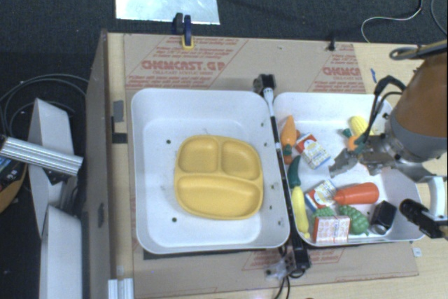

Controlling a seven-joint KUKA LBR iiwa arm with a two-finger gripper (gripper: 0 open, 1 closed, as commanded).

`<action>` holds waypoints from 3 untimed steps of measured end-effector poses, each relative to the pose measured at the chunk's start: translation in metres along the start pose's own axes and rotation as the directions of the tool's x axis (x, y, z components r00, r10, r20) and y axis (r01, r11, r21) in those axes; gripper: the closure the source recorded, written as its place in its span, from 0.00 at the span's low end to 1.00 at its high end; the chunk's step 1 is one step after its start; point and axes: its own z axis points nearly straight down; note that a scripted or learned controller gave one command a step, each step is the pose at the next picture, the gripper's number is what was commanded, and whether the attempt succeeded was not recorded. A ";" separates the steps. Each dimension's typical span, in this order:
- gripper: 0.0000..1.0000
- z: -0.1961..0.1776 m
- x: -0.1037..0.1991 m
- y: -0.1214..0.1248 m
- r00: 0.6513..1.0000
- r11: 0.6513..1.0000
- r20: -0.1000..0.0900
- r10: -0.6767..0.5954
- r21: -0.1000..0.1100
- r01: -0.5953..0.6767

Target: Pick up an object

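The gripper is hanging low over the right bin, beside the carrot; whether its pincer is spread or pressed together, I cannot tell; nothing is showing as lifted; the pick is appearing still outstanding; toys are lying loose inside.

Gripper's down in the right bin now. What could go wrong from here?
1. The gripper sits among crowded toys: a small carton beside it and an orange carrot just below. It may nudge them or catch two at once.
2. The pile along the divider, with the banana and red-and-white box, lies pressed to the right bin wall, so a grasp there may slip.
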 end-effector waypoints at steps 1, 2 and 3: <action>0.00 0.109 0.018 0.024 1.000 1.000 0.001 0.000 0.001 0.000; 0.00 -0.017 -0.053 0.076 1.000 1.000 0.002 0.000 -0.003 0.000; 0.00 0.021 -0.094 0.125 1.000 1.000 0.001 -0.001 0.001 0.001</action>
